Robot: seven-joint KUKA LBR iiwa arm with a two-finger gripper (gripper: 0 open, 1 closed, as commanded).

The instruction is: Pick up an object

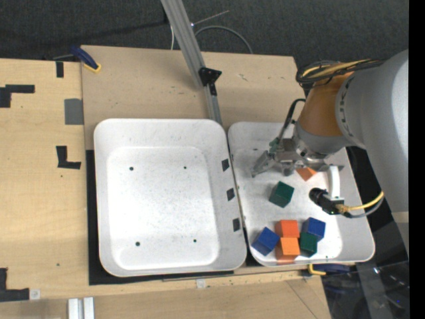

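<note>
From the fixed overhead camera, the counter (40,198) carries 2 shallow white bins side by side: the left bin (106,145) and the right bin (355,244). The arm (352,105) reaches in from the right, and its end effector (277,161) hangs low over the upper part of the right bin with its 2 fingers spread wide and nothing between them. A dark green cube (281,194) lies just below the end effector, apart from it. An orange piece (305,173) peeks out beside the wrist, partly hidden. Along the near rim sits a tight cluster: a blue cube (265,240), 2 orange cubes (289,237), another blue cube (315,227) and a green cube (308,244). A slanted metal pole (186,32) crosses above the bins.
</note>
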